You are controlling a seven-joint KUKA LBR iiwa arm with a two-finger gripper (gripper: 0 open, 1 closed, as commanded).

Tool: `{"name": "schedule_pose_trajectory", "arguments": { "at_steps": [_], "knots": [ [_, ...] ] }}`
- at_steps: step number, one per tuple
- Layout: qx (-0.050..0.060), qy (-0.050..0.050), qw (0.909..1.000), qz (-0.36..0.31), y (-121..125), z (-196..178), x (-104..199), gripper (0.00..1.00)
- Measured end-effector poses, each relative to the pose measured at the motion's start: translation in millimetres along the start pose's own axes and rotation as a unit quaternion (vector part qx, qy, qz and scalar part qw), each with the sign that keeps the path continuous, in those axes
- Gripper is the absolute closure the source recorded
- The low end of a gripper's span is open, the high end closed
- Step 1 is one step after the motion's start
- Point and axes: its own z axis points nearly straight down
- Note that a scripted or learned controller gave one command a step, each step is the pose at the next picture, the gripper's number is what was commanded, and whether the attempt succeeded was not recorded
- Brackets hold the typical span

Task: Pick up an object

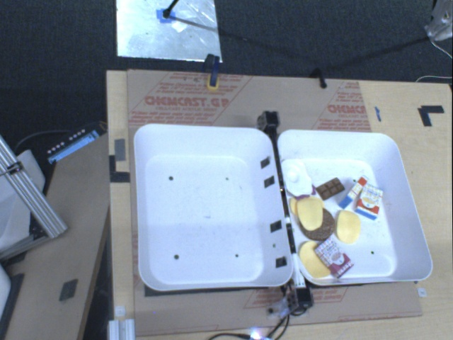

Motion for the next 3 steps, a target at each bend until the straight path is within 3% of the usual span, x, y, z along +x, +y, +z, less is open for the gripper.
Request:
{"name": "schedule_pose_trajectory", "arguments": {
  "at_steps": [1, 3],
  "knots": [
    [0.001, 0.0, 1.0, 0.0, -0.3, 0.2, 24.2, 1.0],
    [0.002, 0.001, 1.0, -0.001, -144.8, -0.6, 88.8, 1.0]
  ]
}}
